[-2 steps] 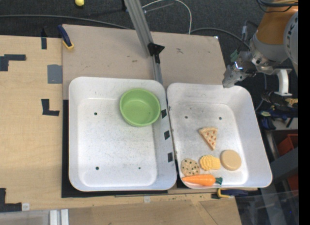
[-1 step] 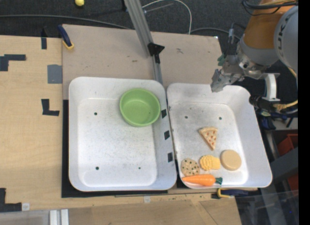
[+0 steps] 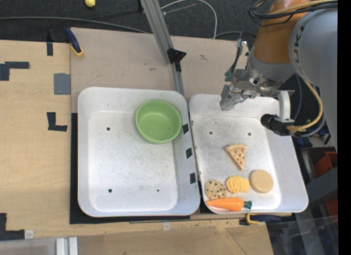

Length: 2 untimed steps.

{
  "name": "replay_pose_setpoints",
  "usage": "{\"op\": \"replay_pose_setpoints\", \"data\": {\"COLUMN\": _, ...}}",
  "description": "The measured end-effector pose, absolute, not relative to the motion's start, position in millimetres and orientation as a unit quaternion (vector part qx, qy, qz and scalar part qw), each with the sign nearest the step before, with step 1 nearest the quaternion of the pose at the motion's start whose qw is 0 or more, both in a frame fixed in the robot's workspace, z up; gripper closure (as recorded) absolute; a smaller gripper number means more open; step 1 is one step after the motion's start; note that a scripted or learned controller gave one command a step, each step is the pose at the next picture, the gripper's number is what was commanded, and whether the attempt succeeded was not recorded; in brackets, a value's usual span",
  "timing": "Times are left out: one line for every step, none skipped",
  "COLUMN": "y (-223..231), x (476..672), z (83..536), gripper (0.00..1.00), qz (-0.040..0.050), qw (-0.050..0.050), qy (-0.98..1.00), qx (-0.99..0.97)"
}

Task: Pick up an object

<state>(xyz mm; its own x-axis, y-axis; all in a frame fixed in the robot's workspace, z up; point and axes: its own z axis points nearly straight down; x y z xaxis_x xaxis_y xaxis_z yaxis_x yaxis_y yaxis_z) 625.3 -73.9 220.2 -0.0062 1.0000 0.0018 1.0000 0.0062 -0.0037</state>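
Camera view: my gripper [image 3: 228, 103] hangs over the far edge of the right bin [image 3: 285, 155], nothing between its fingers, which look close together, though I cannot tell for sure.

Nothing is picked yet. The pizza slice [image 3: 236, 155] lies mid-bin; the cookie [image 3: 214, 188], corn [image 3: 237, 184], round biscuit [image 3: 261, 181] and carrot [image 3: 225, 204] cluster at the near edge. A green bowl [image 3: 158, 120] sits in the left bin [image 3: 93, 155]. Choosing, descending and grasping all remain, by my judgement.
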Motion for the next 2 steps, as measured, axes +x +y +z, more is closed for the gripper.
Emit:
{"op": "replay_pose_setpoints", "data": {"y": -23.3, "x": 608.9, "z": 210.5, "gripper": 1.00, "qz": 0.0008, "qw": 0.002, "qy": -0.709, "qx": -0.705}}
{"op": "replay_pose_setpoints", "data": {"y": 35.1, "x": 599.6, "z": 212.9, "gripper": 1.00, "qz": 0.0004, "qw": 0.002, "qy": -0.710, "qx": -0.704}}
